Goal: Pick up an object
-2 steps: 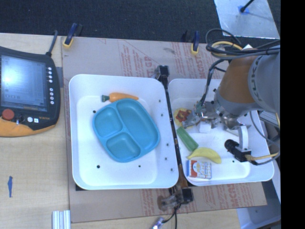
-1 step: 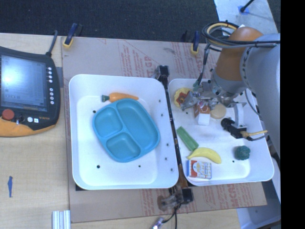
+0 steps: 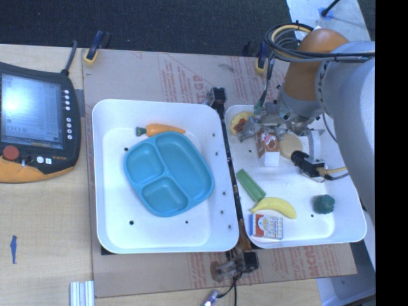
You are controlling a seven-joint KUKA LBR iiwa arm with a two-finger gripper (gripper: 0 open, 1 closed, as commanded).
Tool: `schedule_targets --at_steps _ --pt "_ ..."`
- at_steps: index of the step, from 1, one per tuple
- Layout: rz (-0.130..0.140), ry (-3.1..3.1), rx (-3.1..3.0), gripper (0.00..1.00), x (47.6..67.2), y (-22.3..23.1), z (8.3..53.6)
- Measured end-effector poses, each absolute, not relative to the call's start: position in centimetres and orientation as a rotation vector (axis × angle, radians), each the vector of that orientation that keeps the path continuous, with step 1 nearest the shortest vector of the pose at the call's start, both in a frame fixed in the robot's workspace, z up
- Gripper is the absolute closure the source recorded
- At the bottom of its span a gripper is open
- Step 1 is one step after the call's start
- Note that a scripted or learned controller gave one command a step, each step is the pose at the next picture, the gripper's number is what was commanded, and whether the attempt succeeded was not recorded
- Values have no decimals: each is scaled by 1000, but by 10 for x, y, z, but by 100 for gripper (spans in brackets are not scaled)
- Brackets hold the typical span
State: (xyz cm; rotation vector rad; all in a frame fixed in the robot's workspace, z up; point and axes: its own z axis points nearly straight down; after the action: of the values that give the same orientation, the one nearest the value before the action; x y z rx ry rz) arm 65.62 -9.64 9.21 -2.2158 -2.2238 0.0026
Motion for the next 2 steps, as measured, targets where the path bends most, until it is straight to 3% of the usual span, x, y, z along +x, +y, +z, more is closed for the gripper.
schedule_targets --at_steps 2 --pt "2 -2224 -2219 0 656 -107 92"
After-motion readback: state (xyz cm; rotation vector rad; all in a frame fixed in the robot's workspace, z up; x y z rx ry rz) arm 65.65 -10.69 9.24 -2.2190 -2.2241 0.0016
